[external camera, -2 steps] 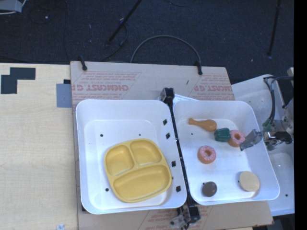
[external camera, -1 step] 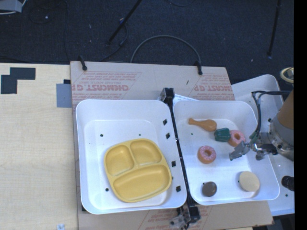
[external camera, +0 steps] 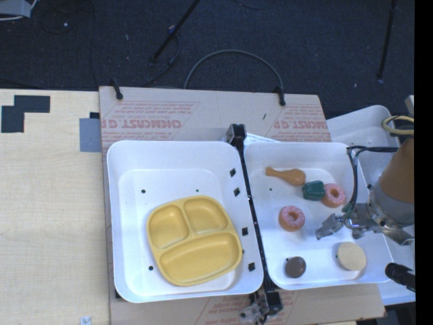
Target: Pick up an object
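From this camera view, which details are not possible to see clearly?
- Gripper: small and dark over the right bin; whether it grips anything cannot be told.
- Arm: cut off by the right edge of the camera view.
- Green object: partly overlaps the pink donut; its identity is unclear.
- Small round brown object: too small to identify.

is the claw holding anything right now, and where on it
Nothing is held. The claw hangs open over bare floor of the right bin, between the pink donut and the cream disc.
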`<state>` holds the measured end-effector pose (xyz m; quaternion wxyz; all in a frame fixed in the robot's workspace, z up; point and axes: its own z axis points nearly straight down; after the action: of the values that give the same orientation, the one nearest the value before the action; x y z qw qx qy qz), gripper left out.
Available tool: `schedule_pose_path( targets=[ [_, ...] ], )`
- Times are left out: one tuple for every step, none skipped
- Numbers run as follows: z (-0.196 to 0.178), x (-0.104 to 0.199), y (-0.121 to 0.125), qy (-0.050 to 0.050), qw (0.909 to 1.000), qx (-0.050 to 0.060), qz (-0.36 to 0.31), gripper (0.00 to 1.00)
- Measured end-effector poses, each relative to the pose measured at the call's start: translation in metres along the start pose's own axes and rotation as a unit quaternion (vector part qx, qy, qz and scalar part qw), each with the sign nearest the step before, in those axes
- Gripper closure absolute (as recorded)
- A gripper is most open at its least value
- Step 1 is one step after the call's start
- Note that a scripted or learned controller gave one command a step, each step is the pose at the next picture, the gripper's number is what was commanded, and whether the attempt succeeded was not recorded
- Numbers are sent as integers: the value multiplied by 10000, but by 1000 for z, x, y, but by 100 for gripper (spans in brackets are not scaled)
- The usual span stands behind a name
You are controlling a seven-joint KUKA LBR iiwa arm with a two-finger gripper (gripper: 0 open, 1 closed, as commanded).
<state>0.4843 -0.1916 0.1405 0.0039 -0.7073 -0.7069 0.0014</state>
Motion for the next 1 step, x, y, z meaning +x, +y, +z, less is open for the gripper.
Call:
schedule_pose_path(
  targets=[
    [53,1,0,-3,10000,-10,-1,0]
  ],
)
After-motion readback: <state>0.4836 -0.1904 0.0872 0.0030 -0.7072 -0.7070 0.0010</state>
